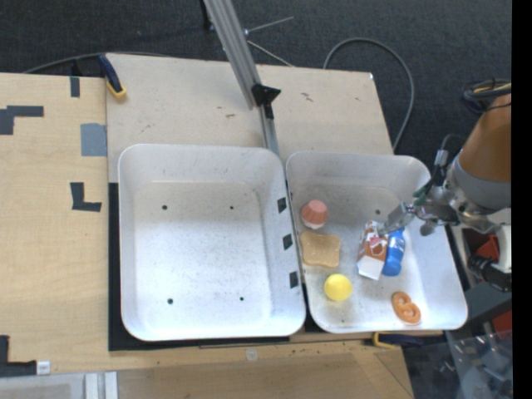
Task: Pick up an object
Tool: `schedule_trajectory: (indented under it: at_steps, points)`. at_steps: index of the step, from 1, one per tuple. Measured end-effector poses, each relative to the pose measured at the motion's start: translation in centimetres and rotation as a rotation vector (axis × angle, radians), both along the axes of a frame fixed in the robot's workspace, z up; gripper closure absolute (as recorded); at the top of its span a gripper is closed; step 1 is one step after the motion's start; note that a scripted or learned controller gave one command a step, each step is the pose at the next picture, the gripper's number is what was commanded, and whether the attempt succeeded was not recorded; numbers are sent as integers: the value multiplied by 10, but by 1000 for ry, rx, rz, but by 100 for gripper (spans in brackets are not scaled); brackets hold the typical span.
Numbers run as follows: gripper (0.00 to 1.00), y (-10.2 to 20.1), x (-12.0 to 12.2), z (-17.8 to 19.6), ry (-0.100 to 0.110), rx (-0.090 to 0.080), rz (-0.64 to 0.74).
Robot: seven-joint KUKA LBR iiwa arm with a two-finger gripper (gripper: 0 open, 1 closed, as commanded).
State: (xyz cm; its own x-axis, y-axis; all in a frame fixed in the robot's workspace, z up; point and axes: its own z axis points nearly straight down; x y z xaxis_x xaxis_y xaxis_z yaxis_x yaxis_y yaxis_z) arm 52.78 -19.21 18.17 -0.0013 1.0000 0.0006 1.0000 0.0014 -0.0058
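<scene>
hovering at the right bin (432,173) rim, fingers (402,215) with unclear spread, beside the blue bottle (394,253).

Pale wooden bench (208,98) with two white bins (133,223) (357,169) side by side.

Two glossy white plastic bins (204,160) sit on a matt wooden bench (50,181).
</scene>
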Motion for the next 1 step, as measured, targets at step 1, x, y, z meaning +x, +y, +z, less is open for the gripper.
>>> schedule_trajectory:
  at_steps: [1]
  points:
    - [0, 8, -1, -62, 1, 1, 0]
